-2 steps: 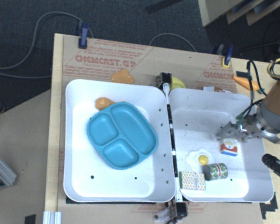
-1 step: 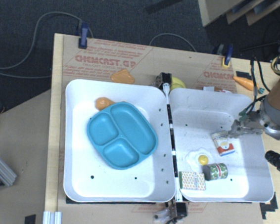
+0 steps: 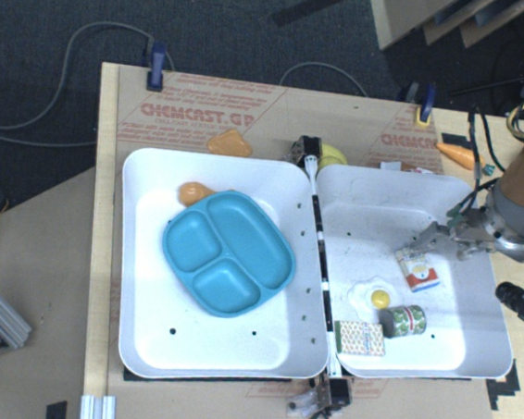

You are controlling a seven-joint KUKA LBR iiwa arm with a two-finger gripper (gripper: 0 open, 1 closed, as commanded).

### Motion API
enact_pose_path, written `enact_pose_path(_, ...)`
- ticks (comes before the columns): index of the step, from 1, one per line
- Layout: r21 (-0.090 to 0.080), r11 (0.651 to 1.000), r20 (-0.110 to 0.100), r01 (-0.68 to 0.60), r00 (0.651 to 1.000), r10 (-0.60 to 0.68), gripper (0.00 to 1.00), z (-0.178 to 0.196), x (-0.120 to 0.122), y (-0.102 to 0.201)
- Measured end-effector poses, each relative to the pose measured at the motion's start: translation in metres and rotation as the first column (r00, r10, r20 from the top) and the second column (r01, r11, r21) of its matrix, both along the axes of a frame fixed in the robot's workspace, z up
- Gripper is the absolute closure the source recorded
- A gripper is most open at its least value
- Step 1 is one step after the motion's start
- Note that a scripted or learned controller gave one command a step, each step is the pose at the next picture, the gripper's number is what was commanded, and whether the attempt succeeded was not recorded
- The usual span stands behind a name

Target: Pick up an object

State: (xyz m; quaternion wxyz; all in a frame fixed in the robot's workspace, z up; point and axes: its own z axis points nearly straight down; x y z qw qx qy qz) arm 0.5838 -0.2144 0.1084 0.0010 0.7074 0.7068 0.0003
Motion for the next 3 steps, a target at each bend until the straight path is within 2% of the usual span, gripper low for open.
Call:
enact_pose_path(1, 0.004, 1.0, -0.006, -0.001, 1.0, 0.002, 0.0, -0.025, -0.03, 0.038)
enact_pose_path(2, 0.001, 1.0, -0.001, 0.0, 1.0, 0.0, 1.0, -0.014, -0.028, 0.037)
enact_pose_path(3, 0.002, 1.0, -0.001, -0.007, 1.0, 0.007, 1.0, -0.023, -0.015, 0.111)
